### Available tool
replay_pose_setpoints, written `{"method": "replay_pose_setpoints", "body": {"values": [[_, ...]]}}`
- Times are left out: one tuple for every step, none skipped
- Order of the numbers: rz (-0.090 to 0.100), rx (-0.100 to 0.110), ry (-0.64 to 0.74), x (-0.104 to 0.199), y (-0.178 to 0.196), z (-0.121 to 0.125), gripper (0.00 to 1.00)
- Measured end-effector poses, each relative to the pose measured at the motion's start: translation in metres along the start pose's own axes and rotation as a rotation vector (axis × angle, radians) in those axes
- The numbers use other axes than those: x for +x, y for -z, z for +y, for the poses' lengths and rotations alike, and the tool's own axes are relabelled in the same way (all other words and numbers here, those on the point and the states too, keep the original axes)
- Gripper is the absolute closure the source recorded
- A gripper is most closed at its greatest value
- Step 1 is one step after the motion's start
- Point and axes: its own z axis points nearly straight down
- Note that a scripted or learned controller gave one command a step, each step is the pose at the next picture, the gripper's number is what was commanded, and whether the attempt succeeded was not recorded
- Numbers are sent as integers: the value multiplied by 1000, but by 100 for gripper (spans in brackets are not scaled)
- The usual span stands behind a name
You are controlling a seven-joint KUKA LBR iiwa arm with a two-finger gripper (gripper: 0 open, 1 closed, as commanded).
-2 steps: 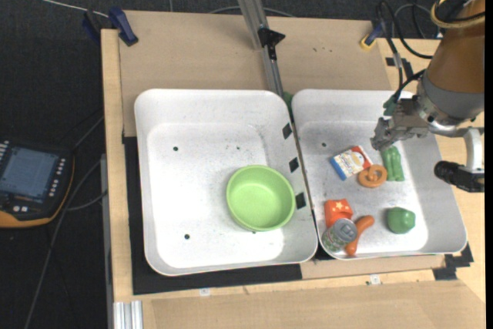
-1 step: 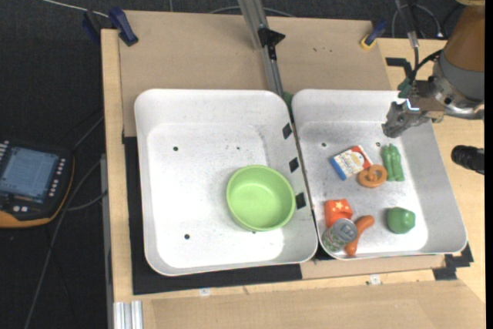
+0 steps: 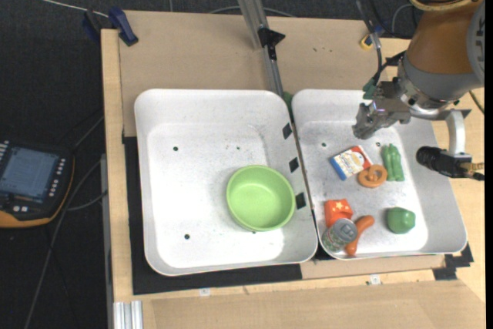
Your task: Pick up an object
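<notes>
Overhead, the grey arm with its orange band (image 3: 449, 8) is reaching in from the right and hanging over the back part of the right bin (image 3: 323, 108), with the gripper (image 3: 371, 122) sitting above bare white floor near the bin's far wall; whether it is released or clenched is something I cannot tell from this slant, and nothing is showing between its tips. Just in front of it, toward the near side, a small white packet with red and blue print (image 3: 349, 162) is lying tilted on the bin floor, apart from the gripper. Beside the packet an orange ring (image 3: 373, 177) is resting, touching or nearly touching a long green piece (image 3: 393, 162) that is lying just to its right. Nearer the front, a green rounded lump (image 3: 400, 220) is sitting by itself close to the right wall. At the front left corner of the same bin an orange block (image 3: 337, 209), a round clear lid-like thing (image 3: 340, 232) and an orange carrot-shaped piece (image 3: 359, 230) are crowding together, the carrot piece leaning against the round thing. Across the divide, a light green bowl (image 3: 260, 198) is standing upright in the left bin (image 3: 177, 112), toward its front right corner, well apart from the arm
</notes>
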Motion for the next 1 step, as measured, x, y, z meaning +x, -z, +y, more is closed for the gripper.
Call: {"method": "replay_pose_setpoints", "body": {"values": [[0,0,2,63,-1,4,100]]}}
